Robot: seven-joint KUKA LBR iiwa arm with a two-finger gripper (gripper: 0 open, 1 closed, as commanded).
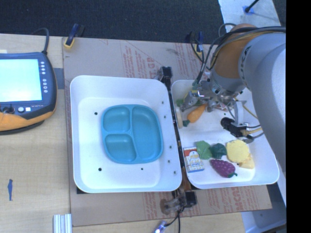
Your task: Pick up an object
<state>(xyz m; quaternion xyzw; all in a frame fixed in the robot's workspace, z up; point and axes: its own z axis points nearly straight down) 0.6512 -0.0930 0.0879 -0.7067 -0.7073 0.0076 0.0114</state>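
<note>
The right bin (pixel 262 178) holds several toy foods. An orange carrot-like piece (pixel 196 114) lies near its far left corner. My gripper (pixel 194 102) is down in that corner, directly over the far end of the orange piece and seemingly touching it. The metal wrist parts hide how the gripper meets it. Nearer the front lie a light green leafy piece (pixel 203 149), a dark green piece (pixel 218 150), a yellow piece (pixel 238 151), a purple grape bunch (pixel 222 167) and a small printed box (pixel 193 160).
The left bin (pixel 82 178) holds a blue divided plate (pixel 132 133). A pendant with a screen (pixel 24 89) rests on the bench at the left. The arm's grey body (pixel 265 72) and cables overhang the right bin's far right part.
</note>
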